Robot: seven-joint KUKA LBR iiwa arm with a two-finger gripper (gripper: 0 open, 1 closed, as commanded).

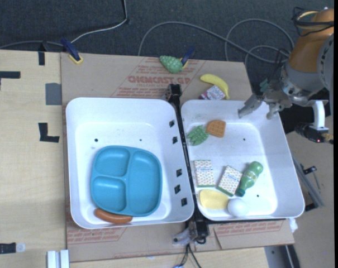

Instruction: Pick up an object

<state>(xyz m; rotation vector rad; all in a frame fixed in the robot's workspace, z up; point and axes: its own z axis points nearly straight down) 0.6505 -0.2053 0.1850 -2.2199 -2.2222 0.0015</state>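
Blue tray [125,180] glossy plastic; white bins [79,121] smooth plastic (slight sheen); bench sheet [101,77] matt cardboard.

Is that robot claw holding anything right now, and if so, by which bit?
Nothing is held. The gripper hangs open over the right bin's far edge, with nothing between its fingers.

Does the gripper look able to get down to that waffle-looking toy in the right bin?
Probably yes. The gripper hovers at the right bin's back edge, and the waffle toy lies uncovered nearby, with only the green leafy toy beside it.
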